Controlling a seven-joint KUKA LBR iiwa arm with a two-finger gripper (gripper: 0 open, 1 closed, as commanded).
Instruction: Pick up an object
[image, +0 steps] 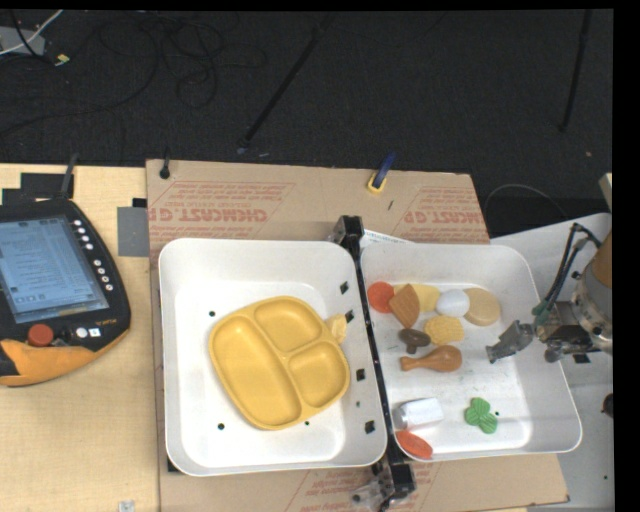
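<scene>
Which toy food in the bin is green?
The small green toy near the right bin's front; the other foods are orange, brown, yellow or white.

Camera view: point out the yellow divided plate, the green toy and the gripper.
yellow divided plate (262, 392): camera view, bare floor of its largest compartment.
green toy (481, 414): camera view, middle of its body.
gripper (507, 343): camera view, dark tip.

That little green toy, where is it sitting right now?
The green toy lies in the right-hand bin, near its front edge. A white block sits to its left, and the drumstick lies further back.
</scene>
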